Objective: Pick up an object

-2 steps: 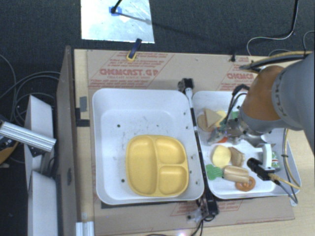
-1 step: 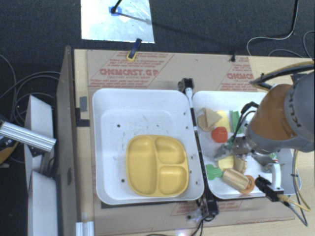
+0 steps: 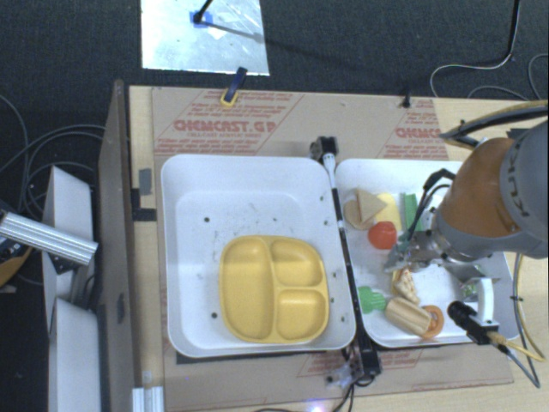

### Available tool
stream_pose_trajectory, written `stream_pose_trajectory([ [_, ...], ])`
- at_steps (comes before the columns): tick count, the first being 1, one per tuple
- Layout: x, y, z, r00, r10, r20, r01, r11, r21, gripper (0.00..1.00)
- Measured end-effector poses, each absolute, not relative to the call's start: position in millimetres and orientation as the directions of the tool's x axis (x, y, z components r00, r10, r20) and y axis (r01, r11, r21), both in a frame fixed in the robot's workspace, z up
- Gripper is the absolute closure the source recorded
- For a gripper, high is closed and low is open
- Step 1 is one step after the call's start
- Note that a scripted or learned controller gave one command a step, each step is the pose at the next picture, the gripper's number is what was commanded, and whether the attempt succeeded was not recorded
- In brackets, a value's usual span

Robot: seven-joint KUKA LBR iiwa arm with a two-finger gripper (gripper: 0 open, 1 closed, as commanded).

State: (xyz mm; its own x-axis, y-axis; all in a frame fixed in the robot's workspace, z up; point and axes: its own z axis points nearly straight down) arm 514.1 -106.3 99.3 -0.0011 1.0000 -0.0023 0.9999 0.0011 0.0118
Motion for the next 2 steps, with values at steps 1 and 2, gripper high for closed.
stream_pose_trajectory([
  [1,542.5,-42,190,-0.012,1.000,0.002,1.000,0.012,0.012,1.00],
  [2,514.3,-19,251,-0.007,1.000,0.001,1.000,0.007,0.005,1.00],
])
